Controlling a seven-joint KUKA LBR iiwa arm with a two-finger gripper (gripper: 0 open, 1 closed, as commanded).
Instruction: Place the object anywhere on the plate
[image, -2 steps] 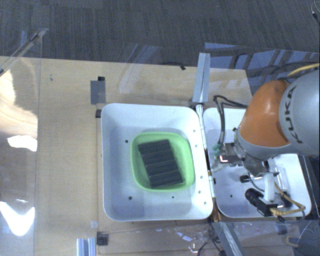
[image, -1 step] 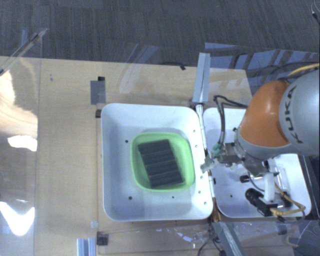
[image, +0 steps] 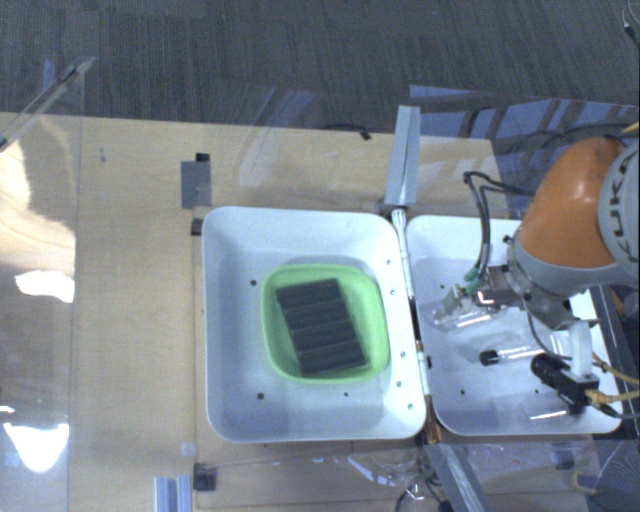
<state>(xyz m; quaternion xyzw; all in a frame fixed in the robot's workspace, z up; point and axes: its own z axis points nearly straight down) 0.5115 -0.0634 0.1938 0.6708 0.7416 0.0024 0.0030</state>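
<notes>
The bench (image: 110, 300) is pale wood and bears two shallow white bins side by side. The left bin (image: 225, 300) is the wider in view; the right bin (image: 450, 405) touches it along a shared edge. A grey post (image: 405, 155) stands at the far end of that edge.

The arm (image: 570, 215) reaches in from the right, its orange band over the far right part of the right bin.

A green plate (image: 274, 310) with rounded corners sits near the middle of the left bin, apart from all four walls. A dark ribbed block (image: 320, 327) lies flat on the plate, well inside its rim and turned at a slight angle to it, with green showing all around.

The gripper (image: 455, 310) hangs low over the left part of the right bin, near the shared edge and well apart from the block. Whether it is spread or closed is not clear from this angle, and nothing can be made out in it.

A small clear tube (image: 505, 354) with a dark end lies on the floor of the right bin, near the gripper but apart from it.
</notes>
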